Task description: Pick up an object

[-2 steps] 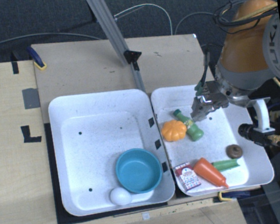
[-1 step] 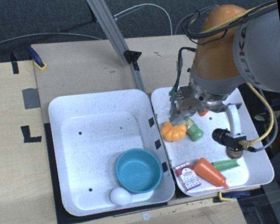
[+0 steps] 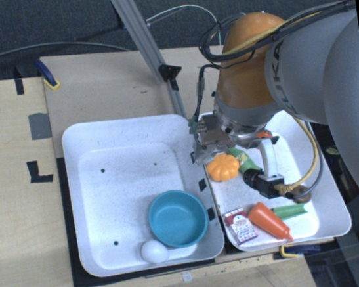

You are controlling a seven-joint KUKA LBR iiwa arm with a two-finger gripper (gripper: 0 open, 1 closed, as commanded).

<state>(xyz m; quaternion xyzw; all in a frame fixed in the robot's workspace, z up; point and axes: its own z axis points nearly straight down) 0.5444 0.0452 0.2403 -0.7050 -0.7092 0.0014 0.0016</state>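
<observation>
My arm (image 3: 269,74) reaches in from the right and covers the far part of the right bin (image 3: 332,214). The left bin (image 3: 85,153) sits beside it on the table (image 3: 17,215), holding a blue bowl (image 3: 175,217) at its near right corner with a white ball (image 3: 154,250) touching the bowl's near left side. My tool (image 3: 214,142) hangs over the right bin's left edge, just above an orange pumpkin-shaped toy (image 3: 222,166) — whether it is wide or narrow I cannot tell. Nearer lie a carrot (image 3: 270,221), a green piece (image 3: 288,210) behind it and a small red-and-white packet (image 3: 241,225) to its left — all close together.
</observation>
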